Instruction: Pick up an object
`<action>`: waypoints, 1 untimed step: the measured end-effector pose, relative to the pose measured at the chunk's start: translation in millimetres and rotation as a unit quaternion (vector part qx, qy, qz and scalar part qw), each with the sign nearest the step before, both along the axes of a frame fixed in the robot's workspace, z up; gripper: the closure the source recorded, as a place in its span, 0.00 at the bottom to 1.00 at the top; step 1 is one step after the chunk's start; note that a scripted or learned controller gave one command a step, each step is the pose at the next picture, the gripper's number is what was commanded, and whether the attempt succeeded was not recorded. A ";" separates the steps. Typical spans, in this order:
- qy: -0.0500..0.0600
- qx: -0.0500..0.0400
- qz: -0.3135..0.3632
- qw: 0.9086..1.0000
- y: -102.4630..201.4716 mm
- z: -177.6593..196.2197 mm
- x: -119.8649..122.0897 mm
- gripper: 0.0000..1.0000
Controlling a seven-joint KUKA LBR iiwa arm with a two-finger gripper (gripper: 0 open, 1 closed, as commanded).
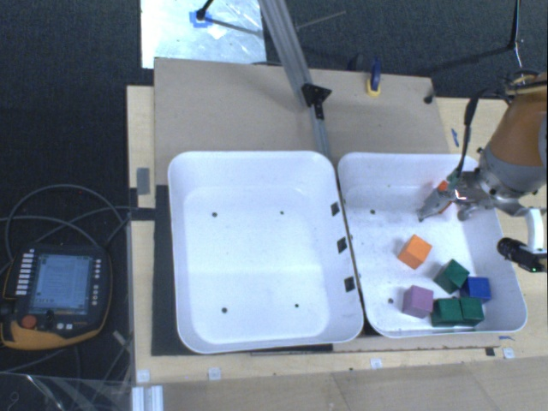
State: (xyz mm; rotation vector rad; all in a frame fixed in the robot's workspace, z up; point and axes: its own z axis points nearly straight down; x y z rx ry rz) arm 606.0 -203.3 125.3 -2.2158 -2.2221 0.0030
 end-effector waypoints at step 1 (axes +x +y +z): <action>-0.001 -0.001 0.000 1.000 0.2 -36.4 0.3 0.00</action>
